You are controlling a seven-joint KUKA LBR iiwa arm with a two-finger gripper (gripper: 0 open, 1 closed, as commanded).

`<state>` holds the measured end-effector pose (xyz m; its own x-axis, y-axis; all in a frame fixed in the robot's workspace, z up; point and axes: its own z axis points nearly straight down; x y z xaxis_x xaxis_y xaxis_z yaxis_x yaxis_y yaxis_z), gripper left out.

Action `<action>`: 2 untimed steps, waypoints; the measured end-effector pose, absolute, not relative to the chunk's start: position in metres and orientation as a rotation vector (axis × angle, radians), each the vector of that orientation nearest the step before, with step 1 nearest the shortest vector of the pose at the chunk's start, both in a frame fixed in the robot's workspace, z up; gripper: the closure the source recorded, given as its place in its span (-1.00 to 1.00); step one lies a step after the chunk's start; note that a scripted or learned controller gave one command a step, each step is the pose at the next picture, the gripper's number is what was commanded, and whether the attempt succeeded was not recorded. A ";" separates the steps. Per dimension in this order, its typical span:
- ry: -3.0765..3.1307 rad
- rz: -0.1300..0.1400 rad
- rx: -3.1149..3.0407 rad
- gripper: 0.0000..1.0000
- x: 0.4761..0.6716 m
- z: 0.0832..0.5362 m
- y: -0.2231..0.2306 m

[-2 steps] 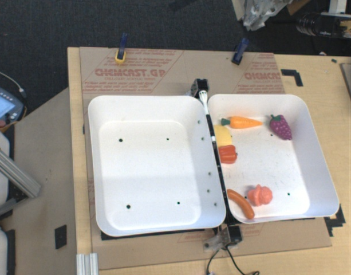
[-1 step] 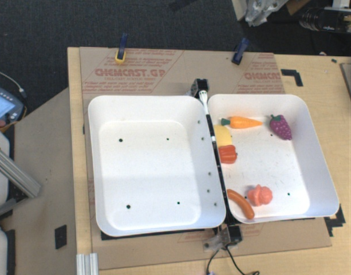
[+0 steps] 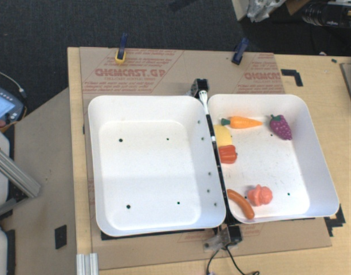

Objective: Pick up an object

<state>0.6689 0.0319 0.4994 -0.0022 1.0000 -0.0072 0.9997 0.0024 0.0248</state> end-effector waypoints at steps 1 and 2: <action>2.222 -0.007 2.224 1.00 0.666 0.470 0.030; 2.222 -0.004 2.222 1.00 0.666 0.461 0.040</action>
<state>0.6663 0.0399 0.4610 -0.0003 1.0000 -0.0009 1.0000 0.0003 -0.0023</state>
